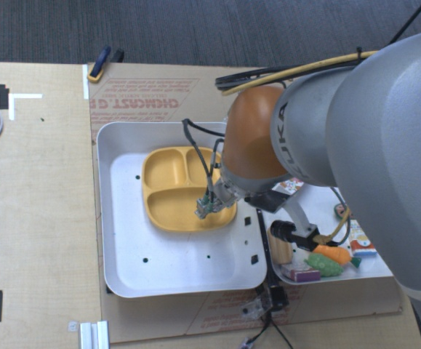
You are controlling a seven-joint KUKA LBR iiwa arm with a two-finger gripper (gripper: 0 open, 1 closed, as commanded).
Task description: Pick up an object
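Observation:
A yellow divided plate (172, 187) lies in the left white bin (174, 267), toward its back right. My gripper (207, 208) hangs over the plate's front right compartment, close to the plate's rim, beneath the orange wrist band (252, 133). The grey arm covers most of the right bin (341, 273). At that bin's front edge I see an orange carrot-like toy (335, 254), a green toy (326, 265), a purple piece (304, 275) and a brown cylinder (280, 249).
The bins sit on a cardboard sheet (141, 97) on the wooden bench. A blue and yellow tool (99, 62) lies at the back left. A black cable (268, 318) runs off the front between the bins.

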